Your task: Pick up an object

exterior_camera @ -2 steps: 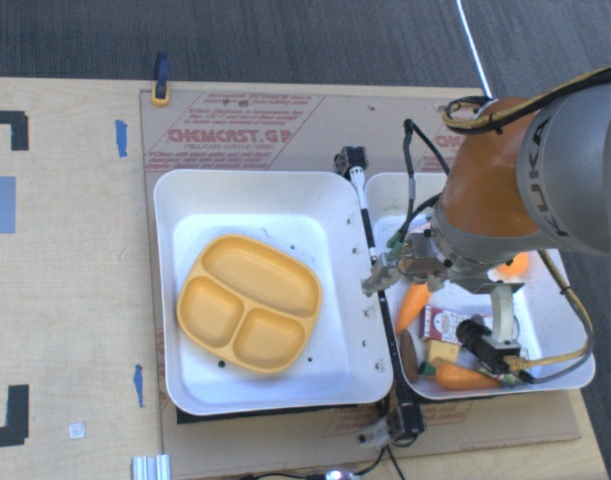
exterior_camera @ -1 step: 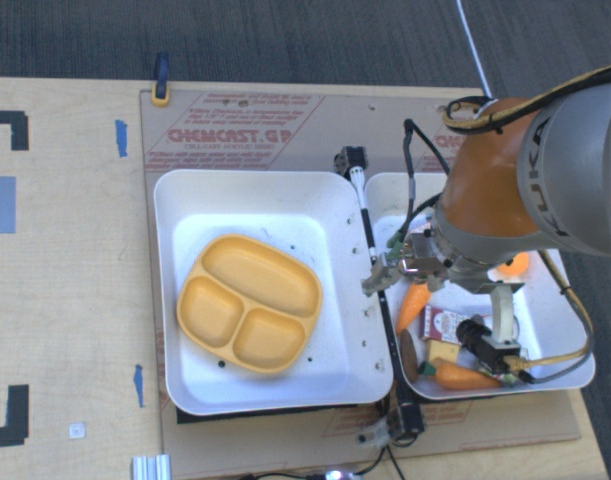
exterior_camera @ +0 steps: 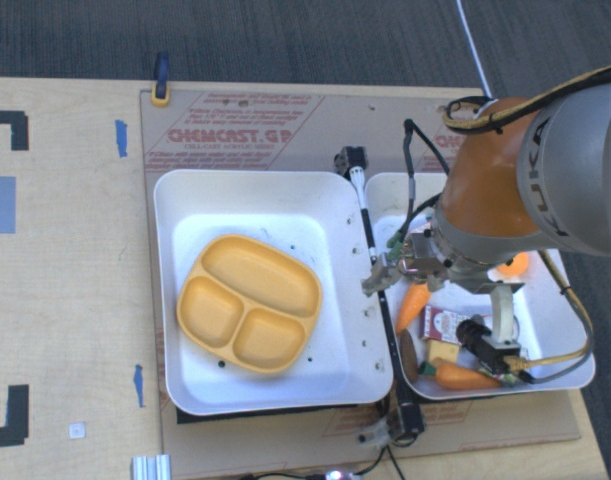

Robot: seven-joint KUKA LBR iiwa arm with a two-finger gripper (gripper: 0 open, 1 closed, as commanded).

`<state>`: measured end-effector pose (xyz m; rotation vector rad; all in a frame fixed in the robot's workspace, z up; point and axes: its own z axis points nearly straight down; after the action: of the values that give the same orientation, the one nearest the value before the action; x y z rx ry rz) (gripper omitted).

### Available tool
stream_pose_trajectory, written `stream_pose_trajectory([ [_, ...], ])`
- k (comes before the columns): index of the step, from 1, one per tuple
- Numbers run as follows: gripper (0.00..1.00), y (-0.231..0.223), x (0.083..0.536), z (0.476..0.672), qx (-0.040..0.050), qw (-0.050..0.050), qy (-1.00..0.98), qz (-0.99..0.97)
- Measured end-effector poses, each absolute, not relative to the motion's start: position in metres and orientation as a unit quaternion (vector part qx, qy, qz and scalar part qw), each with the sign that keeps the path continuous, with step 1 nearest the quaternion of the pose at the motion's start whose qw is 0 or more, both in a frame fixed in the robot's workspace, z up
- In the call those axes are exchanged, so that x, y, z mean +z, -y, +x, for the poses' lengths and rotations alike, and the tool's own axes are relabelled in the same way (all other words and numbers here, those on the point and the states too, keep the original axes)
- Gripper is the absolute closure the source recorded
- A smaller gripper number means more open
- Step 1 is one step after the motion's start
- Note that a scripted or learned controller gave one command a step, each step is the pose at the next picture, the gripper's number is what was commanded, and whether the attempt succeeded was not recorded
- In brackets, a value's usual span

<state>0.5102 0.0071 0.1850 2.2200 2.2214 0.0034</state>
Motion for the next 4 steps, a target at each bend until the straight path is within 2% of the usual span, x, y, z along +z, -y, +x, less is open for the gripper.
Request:
stream_pose_trajectory([
  [1,0.0,-0.007,0.185,0.51,0.0011,0.001,-0.707,0.707],
  [2,0.0,0.04,0.158,0.544,0.0085,-0.004,-0.711,0.703],
  [4,0.0,0.048,0.139,0.552,0.015,-0.007,-0.713,0.701],
])
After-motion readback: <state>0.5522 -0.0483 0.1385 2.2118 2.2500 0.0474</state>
